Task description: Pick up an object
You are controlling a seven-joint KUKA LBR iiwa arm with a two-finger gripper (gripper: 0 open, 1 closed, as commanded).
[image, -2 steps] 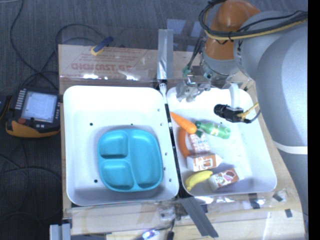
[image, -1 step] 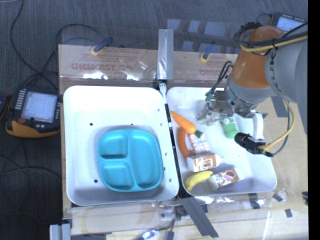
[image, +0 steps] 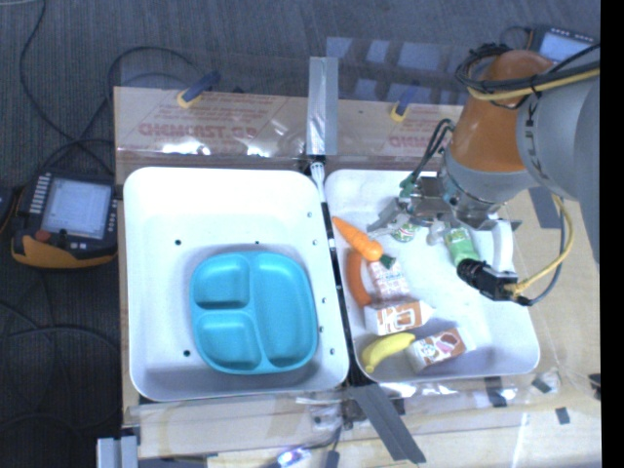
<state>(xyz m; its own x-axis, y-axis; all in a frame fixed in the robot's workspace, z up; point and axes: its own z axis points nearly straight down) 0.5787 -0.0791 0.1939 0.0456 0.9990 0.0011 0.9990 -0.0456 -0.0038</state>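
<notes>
- Sitting in the left bin (image: pixel 156 203), you're seeing a smooth blue plastic divided plate (image: pixel 255 310).
- Lying along the right bin's (image: pixel 507 344) left side, you're looking at a tapered orange carrot (image: pixel 357 239), printed cartons (image: pixel 402 316) and a curved yellow banana (image: pixel 386 348).
- Hovering over the far end, the gripper (image: pixel 409 213) is near a green bottle (image: pixel 461 245); you're unable to tell how its fingers stand.

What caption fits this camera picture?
Gripper hovers over toy food in the right bin; blue plate sits left.
</notes>
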